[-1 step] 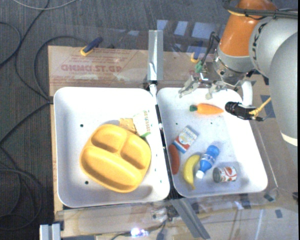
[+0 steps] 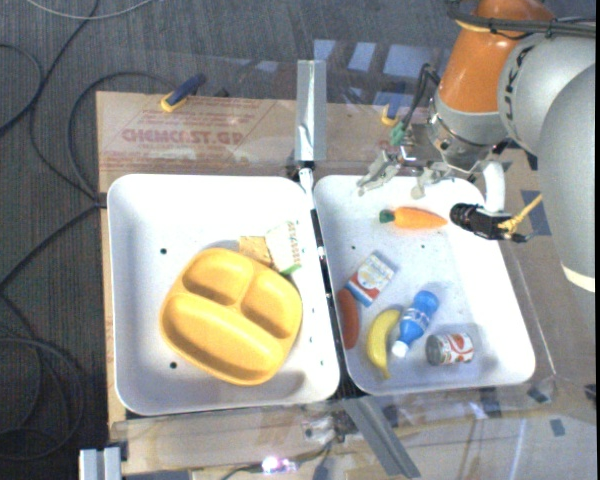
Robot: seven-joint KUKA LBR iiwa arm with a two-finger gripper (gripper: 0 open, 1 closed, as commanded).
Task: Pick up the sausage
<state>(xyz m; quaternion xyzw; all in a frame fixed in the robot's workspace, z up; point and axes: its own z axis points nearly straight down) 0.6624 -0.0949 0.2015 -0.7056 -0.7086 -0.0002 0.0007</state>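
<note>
- The sausage (image 2: 348,318), a short reddish-brown toy link with rounded ends, lies in the right-hand white bin (image 2: 520,363), pressed along that bin's left wall and pointing roughly top to bottom, just beside the yellow plastic banana (image 2: 381,340).
- Handling, as a judgement: it looks like light, smooth moulded plastic, stiff rather than squashy, and round in section, so it may roll or slip out of a pinch.
- Where to take hold, as a judgement: across its middle, fingers either side of the short width; the wall on one side and the banana on the other leave little room, so one finger must slide down between sausage and wall.
- The two-finger gripper (image 2: 405,166) hangs over the top edge of the right-hand bin, well apart from the sausage; its fingers are spread apart with nothing between them.
- Count in the right-hand bin: one sausage, one banana, one orange toy carrot with a green top (image 2: 416,218), one small red, white and blue carton (image 2: 371,278), one blue bottle with a white cap (image 2: 413,322), one red and silver can on its side (image 2: 450,348).
- Count in the left-hand white bin (image 2: 140,218): one large yellow divided tray turned upside down (image 2: 231,314), and one small pale packet (image 2: 275,244) tucked at its upper edge.
</note>
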